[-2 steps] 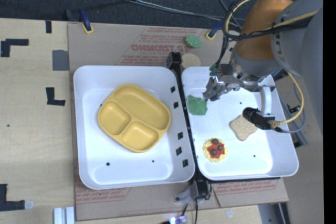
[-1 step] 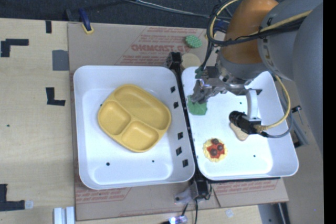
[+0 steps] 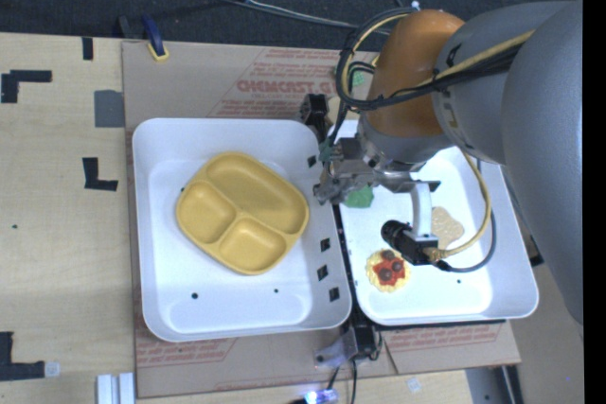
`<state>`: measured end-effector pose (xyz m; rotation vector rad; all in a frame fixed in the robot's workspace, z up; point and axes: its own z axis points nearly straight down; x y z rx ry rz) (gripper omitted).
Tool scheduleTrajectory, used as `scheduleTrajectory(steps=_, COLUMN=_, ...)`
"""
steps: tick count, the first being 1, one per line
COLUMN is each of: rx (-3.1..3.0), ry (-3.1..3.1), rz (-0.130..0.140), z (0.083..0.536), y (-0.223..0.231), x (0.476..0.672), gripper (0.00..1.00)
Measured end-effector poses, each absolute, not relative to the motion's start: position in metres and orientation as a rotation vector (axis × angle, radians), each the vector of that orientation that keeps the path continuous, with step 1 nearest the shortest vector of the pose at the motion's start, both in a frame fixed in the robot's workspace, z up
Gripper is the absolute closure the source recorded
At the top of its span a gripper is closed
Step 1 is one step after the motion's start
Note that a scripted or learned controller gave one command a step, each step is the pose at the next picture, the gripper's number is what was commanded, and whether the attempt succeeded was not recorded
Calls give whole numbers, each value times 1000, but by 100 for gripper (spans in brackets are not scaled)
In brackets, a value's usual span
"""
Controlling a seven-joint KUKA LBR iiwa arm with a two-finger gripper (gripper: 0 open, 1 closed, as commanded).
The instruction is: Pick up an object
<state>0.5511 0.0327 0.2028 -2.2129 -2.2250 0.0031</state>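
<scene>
Currently our gripper (image 3: 343,183), closure undeterminable, hovers just beside a green object (image 3: 359,198): seemingly small, light; we judge its narrow sides the best hold.

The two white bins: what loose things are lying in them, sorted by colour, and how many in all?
Yellow: 1, the divided tray in the left bin.
Green: 1, a small piece in the right bin.
Beige: 1, a flat piece.
Yellow with red spots: 1, a small round piece.
Total: 4
</scene>
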Motion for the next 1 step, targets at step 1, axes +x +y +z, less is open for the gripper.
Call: scheduleTrajectory(steps=1, rx=-2213, ry=-2227, rz=1, z=222, y=73, x=526, gripper=100)
